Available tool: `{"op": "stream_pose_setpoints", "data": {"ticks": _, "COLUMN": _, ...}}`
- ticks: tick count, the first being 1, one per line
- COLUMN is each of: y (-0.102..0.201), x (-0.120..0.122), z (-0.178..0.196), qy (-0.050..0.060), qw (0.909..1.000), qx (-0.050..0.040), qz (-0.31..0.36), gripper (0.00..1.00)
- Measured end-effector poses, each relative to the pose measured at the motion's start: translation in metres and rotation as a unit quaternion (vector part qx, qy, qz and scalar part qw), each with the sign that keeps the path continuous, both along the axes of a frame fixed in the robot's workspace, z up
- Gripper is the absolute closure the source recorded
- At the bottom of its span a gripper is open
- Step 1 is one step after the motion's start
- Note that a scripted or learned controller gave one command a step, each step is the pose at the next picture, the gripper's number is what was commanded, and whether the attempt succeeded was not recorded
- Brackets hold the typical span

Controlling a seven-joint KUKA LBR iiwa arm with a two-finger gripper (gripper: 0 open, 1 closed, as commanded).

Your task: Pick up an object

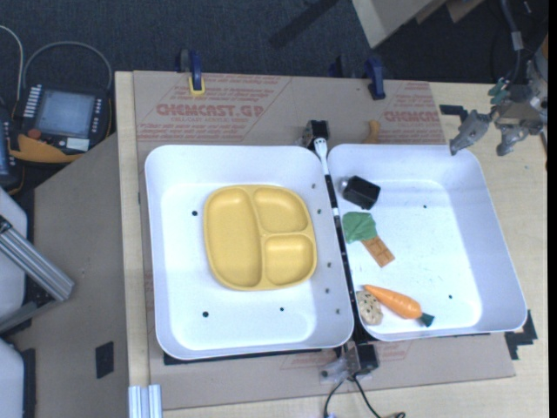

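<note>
My gripper point(484, 141) hangs at the far right, above the back right corner of the right bin point(452, 198), open with nothing between its fingers. In the right bin lie a black block point(360, 192) near the back left, a green leafy piece point(359, 226) with a brown waffle-like piece point(379, 251) just below it, and an orange carrot point(393, 301) at the front. A speckled cookie point(368, 306) sits beside the carrot's left end. All these objects lie well to the left of and in front of the gripper.
The left bin point(174, 233) holds a yellow divided plate point(259, 235). A black divider strip point(334, 225) runs between the bins. Two clamps point(196, 72) hold the cardboard at the bench's back edge. A teach pendant point(61, 116) sits at the far left.
</note>
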State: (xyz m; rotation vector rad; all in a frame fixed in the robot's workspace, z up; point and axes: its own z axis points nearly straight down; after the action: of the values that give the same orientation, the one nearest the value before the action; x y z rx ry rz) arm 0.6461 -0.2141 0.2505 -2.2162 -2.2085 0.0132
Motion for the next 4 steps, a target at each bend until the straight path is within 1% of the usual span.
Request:
{"op": "stream_pose_setpoints", "data": {"ticks": 1, "y": 0.001, "x": 0.002, "z": 0.009, "qy": -0.007, "qw": 1.0, "qx": -0.0016, "qz": 0.002, "gripper": 0.0}}
{"op": "stream_pose_setpoints", "data": {"ticks": 2, "y": 0.009, "x": 0.009, "z": -0.046, "qy": -0.004, "qw": 1.0, "qx": -0.0006, "qz": 0.002, "gripper": 0.0}}
{"op": "stream_pose_setpoints", "data": {"ticks": 3, "y": 0.013, "x": 0.007, "z": -0.089, "qy": -0.005, "qw": 1.0, "qx": -0.001, "qz": 0.003, "gripper": 0.0}}
{"op": "stream_pose_setpoints", "data": {"ticks": 4, "y": 0.005, "x": 0.011, "z": -0.145, "qy": -0.004, "qw": 1.0, "qx": -0.001, "qz": 0.002, "gripper": 0.0}}
